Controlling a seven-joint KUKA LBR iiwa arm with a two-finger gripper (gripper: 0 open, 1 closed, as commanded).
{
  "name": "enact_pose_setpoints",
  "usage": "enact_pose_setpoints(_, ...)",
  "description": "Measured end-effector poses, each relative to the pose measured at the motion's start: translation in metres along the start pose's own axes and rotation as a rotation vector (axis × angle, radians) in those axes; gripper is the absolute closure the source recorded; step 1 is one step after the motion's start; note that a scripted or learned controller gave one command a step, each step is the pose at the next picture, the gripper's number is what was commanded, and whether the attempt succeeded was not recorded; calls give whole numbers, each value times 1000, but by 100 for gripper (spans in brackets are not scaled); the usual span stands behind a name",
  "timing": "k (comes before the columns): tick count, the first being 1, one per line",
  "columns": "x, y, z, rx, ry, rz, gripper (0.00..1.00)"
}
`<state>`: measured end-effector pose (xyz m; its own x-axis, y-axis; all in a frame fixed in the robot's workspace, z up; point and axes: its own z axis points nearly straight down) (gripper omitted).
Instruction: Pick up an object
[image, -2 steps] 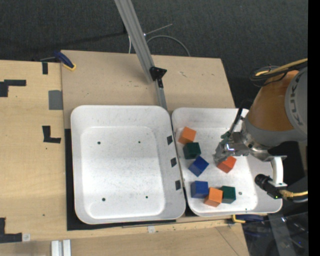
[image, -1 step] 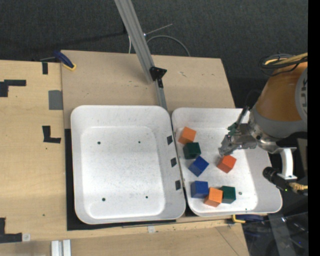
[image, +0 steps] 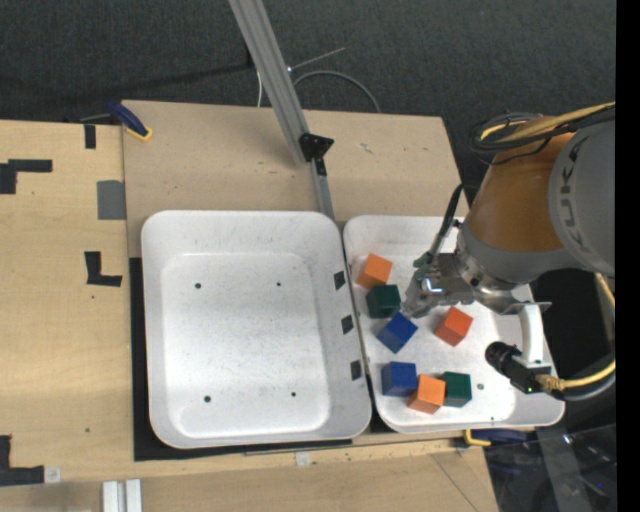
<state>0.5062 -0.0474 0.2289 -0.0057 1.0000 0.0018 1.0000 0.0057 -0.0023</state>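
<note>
In the right bin (image: 400, 232) lie several small blocks. An orange block (image: 376, 269) sits near the bin's back left, with a dark green block (image: 383, 300) just in front of it and a blue block (image: 397, 332) below that. A red-orange block (image: 454, 326) lies to the right. At the front sit a blue block (image: 399, 378), an orange block (image: 429, 393) and a dark green block (image: 457, 388) close together. My gripper (image: 428, 292) hangs low over the bin, between the dark green block and the red-orange block, with nothing visibly held.
The left bin (image: 160, 300) is beside the right one, their rims meeting in the middle. A grey metal rail (image: 285, 90) slants down from the top to the bins' back edge. The big grey and orange arm (image: 530, 220) covers the right bin's back right part.
</note>
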Motion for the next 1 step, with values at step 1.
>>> enact_pose_setpoints(1,51,-1,8,1,-1,-1,100)
